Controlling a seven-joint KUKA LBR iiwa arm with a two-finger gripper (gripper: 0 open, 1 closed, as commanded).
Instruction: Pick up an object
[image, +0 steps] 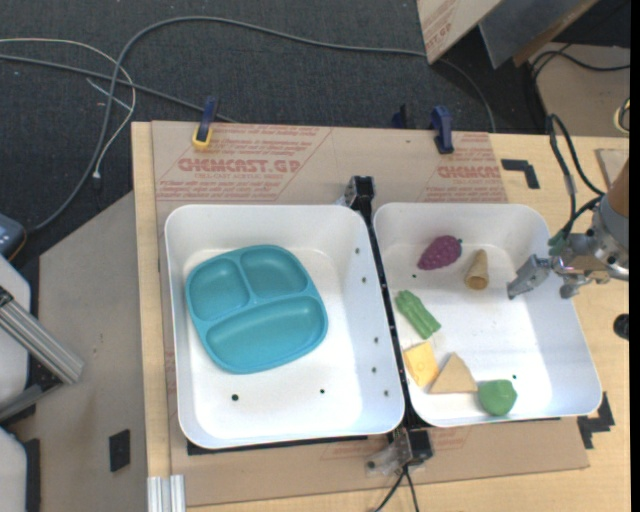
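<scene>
The jaws (545, 275) hang at the right edge of the right bin (560, 350). They are apart, and nothing is between them.

The toy foods in that bin all look small and light. They are likely hard plastic, so they may be a bit slippery but should not break. The ice cream cone (477, 268) is the nearest thing to the jaws. It is tan, lies on its side, and gets thin at one end. It could roll, so a good hold is probably across its wide end.

Next to it on the left sits a purple bunch of grapes (439, 252), round and bumpy. A long green pickle (417, 313) lies below it, near the bin's left wall. At the front are a yellow cheese block (420, 362), a tan wedge (455, 376) touching it, and a green round toy (497, 397).

The left bin (190, 300) holds a blue divided plate (257, 307), flat and wide, so harder to grab.
</scene>
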